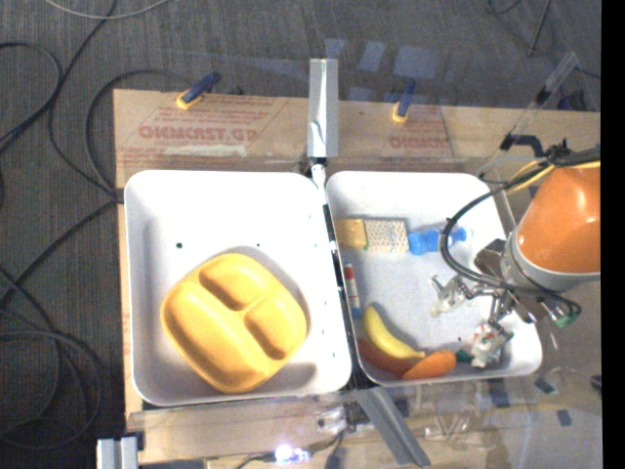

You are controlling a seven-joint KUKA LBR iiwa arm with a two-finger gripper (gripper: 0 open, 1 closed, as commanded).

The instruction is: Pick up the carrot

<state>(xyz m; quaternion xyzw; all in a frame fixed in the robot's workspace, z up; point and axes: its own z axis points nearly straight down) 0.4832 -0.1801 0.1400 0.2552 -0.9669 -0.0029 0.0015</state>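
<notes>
Where bin curves, tapered smooth carrot (430, 364)

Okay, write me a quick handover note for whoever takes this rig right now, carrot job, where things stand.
Gripper: over the right side of the right bin, with nothing visibly held; whether it is open or shut is unclear from this view.
Carrot: lying at the near edge of the right bin, touching the banana, to the lower left of the gripper.
Also in the right bin: a blue bottle and a yellow sponge near the far wall.
Left bin: holds a yellow divided plate.
Done: the arm is in the correct bin.
Left: reach the carrot, grasp it and lift it.
</notes>
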